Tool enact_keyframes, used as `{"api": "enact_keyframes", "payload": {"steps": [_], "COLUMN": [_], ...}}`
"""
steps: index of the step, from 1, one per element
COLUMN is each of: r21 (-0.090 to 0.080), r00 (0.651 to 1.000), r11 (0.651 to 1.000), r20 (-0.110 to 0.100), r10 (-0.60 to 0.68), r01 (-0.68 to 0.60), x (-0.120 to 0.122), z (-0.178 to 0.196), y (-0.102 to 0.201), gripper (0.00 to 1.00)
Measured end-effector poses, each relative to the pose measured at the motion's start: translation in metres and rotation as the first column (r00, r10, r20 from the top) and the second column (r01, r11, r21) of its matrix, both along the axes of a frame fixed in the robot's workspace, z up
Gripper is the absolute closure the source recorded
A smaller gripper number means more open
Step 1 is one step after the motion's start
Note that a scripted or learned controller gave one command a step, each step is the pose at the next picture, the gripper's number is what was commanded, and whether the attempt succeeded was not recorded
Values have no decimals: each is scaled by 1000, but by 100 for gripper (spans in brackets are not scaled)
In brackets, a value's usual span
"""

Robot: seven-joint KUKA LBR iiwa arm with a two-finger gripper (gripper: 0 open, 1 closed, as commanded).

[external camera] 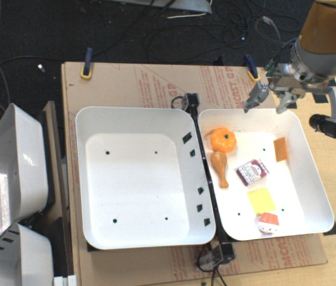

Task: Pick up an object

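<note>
Single grey KUKA arm with orange band enters from upper right. Its two-finger gripper [271, 100] hangs above the far rim of the right-hand shallow white bin [311, 177], over the bin's back edge rather than over its floor. The two fingers are spread apart, one at left [255, 98] and one at right [286, 102], with bare background visible between them; nothing is held.

Contents of the right bin, far to near:
- small orange pumpkin-shaped toy [223, 140], near the back left corner, close to the divider between bins.
- tan drumstick-shaped toy [219, 167], just in front of the pumpkin and about touching it, lying lengthwise, thick end toward the back.
- flat brown-orange rectangular piece [280, 149], back right area, apart from the others.
- small purple-and-white packet [252, 171], mid-bin, tilted.
- flat yellow square piece [261, 200], just in front of the packet.
- small red-and-white object [268, 221], near the front rim, too small to identify further.

The left-hand shallow white bin [90, 171] shows bare floor with four dark dots. Both bins sit on a brown cardboard-covered bench [132, 82]; a yellow-handled clamp [87, 64] is at its far edge.
</note>
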State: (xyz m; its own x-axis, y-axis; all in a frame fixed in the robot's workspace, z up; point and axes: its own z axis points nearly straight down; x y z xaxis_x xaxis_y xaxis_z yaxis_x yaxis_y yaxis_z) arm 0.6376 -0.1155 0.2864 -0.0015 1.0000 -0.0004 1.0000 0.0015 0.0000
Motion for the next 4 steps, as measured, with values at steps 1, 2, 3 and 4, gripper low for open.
{"api": "enact_keyframes", "payload": {"steps": [1,2,3,4], "r21": [2,3,0,2], "r00": [1000,1000,1000,1000], "r11": [1000,1000,1000,1000], "r20": [3,-14,4,4], "r10": [5,-4,4,8], "r01": [-5,4,-4,-8], "x": [-66,-135,-43,-3], "z": [51,-50,-87,-85], "y": [47,68,78,154], "gripper": [0,0,0,0]}}
